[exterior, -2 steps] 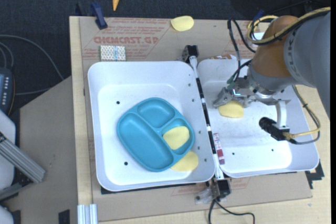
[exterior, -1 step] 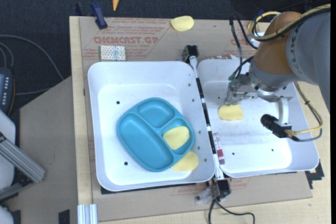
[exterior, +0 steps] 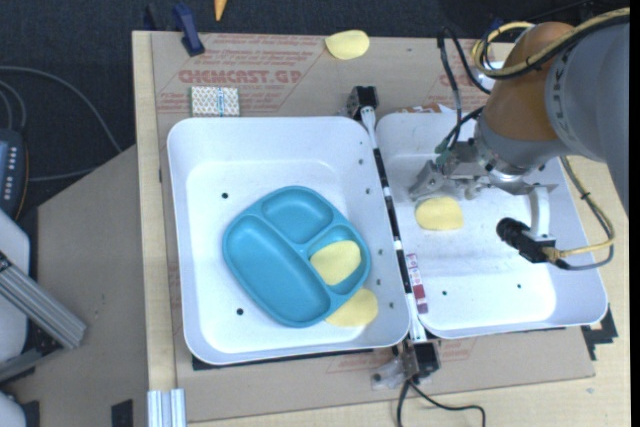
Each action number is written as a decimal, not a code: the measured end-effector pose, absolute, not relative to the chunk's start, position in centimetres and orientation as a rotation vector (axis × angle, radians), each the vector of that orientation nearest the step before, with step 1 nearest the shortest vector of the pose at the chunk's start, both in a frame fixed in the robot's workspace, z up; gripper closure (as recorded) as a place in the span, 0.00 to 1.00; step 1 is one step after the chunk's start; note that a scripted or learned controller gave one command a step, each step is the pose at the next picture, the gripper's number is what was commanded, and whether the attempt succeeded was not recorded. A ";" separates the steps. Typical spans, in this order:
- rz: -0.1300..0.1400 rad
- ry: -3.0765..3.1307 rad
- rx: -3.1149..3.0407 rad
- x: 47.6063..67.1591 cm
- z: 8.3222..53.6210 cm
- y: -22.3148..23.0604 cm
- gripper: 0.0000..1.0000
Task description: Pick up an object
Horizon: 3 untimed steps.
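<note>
I am reaching into the right bin (exterior: 560, 300), and my gripper (exterior: 447, 177) hangs low over its left half, close to the divider between the two bins. Directly below and just beside it lies a flat yellow piece (exterior: 439, 213) on the white floor, the one I take as my target. I cannot tell the state of my gripper, because the wrist covers it from above. The yellow piece seems to rest on the floor and nothing shows it lifted, so I judge I am at the approach step, just before the grasp. The next move calls for coming straight down over the middle of the piece and closing on it; it looks thin and low, so I must go almost to the floor. In the left bin (exterior: 200, 165) sits a blue divided plate (exterior: 275, 250) with one yellow piece (exterior: 337, 261) in its small compartment and a second yellow piece (exterior: 355, 309) beside its lower edge, touching it. Another one (exterior: 347, 44) lies on the cardboard (exterior: 260, 65) behind the bins
</note>
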State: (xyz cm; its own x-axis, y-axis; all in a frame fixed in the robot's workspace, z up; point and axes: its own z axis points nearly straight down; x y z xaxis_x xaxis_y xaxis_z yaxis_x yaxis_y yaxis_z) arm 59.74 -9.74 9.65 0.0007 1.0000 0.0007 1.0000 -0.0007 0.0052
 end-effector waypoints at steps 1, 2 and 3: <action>-0.002 2.223 2.224 58.0 8.4 -9.9 0.00; 0.007 2.218 2.221 58.3 9.7 -9.9 1.00; 0.007 2.219 2.221 58.3 9.7 -9.8 0.00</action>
State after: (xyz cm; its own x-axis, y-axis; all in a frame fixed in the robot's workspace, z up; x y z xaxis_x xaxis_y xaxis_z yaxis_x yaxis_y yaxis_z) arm 58.27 -9.85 9.67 0.0009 1.0000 0.0013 1.0000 -0.0010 0.0047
